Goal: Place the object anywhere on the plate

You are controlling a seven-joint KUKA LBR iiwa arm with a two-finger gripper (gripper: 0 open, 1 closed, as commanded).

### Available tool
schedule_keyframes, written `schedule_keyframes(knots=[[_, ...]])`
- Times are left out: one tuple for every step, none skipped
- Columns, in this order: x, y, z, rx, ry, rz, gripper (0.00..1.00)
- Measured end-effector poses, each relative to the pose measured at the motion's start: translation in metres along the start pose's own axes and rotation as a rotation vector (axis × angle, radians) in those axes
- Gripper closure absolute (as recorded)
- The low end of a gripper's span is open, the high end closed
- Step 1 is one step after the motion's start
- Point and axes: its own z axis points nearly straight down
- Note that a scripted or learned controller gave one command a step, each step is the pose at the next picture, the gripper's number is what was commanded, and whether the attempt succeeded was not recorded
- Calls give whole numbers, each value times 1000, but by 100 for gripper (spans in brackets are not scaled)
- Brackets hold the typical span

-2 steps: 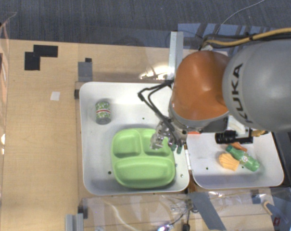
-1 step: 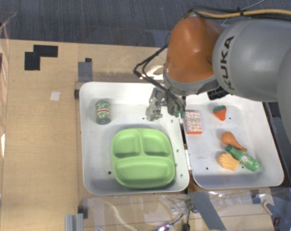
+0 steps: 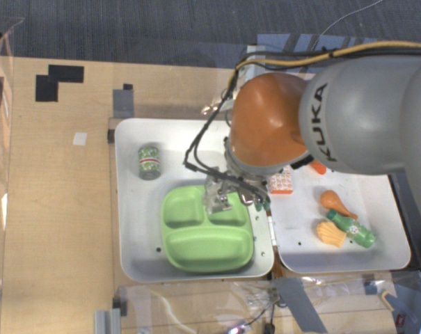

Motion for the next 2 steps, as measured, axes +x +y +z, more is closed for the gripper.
schedule_keyframes(knots=[[-46,-46,-28,1,-5,-178,100],[4,-4,-7,-1,0,-449,100]])
